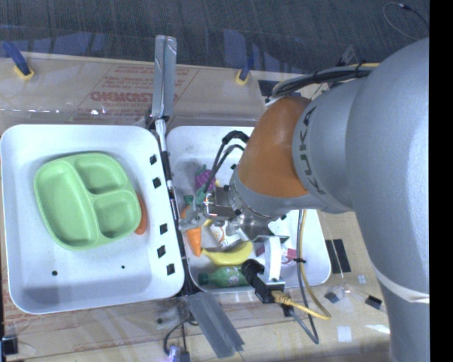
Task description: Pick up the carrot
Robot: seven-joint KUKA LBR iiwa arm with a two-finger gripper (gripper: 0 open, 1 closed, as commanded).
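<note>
Our big grey arm (pixel 377 164) covered most of its gripper (pixel 220 216) (we could not tell if it gripped anything), so it might have grabbed the banana (pixel 228 255) just beside the carrot (pixel 194 240) instead.

1 fixed camera looks down at a slant on both white bins (pixel 15 225), fairly close.

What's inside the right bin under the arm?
Visible in the right bin: a carrot, banana, green item and purple piece. The arm hides the rest.
</note>
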